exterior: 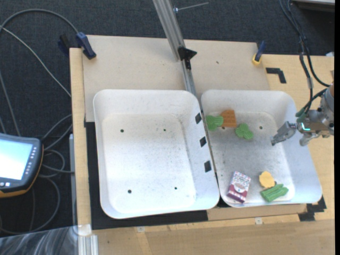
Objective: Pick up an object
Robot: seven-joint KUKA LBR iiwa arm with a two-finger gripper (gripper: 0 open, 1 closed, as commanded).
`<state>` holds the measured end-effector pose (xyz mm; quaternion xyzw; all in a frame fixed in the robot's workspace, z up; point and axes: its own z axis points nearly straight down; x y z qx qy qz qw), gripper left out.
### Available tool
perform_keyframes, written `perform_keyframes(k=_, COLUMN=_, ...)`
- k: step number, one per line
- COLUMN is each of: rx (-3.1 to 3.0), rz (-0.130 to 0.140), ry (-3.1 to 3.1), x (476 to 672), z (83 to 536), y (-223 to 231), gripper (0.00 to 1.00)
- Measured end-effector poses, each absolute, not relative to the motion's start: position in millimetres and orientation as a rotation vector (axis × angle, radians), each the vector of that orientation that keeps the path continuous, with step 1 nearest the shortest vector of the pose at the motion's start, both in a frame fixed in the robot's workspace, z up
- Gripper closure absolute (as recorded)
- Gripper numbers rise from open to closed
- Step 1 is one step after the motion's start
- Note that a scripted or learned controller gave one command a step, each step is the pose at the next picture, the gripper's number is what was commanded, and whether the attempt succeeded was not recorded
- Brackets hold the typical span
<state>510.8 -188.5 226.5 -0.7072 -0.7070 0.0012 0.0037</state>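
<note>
Gripper (295,133) sits at the right edge of the frame, over the right rim of the right bin (305,169); two dark fingers (280,134) reach left and stand apart — open, with nothing between them.

Nearest the bottom of the frame, in the lower part of the right bin, lie three things close together: a small pink-and-white packet (239,186) tilted on its side, a yellow piece (266,179) just right of it, and a green ridged piece (274,192) touching the yellow one from below. All three are well apart from the fingers.

Higher up in the same bin, toward its upper left corner, a green lump (214,122) touches an orange block (229,118), and a second green lump (245,132) lies just beside them to the right. This second lump is the thing nearest the fingers, yet clearly apart from them.

Left bin (106,110) fills the middle left of the frame — white, shallow, speckled, with a few small dark dots on its floor.

Farther up, bare bench board (138,62) carries a grey metal rail (167,20) running toward the top of the frame, a blue clamp (85,45) at upper left and a yellow-and-blue clamp (258,53) at upper right.
</note>
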Motion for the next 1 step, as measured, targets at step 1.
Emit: perform_keyframes(k=1, rx=-2.219, rz=-0.001, ry=-2.221, x=511.9, z=228.9, y=-188.3, gripper=0.0)
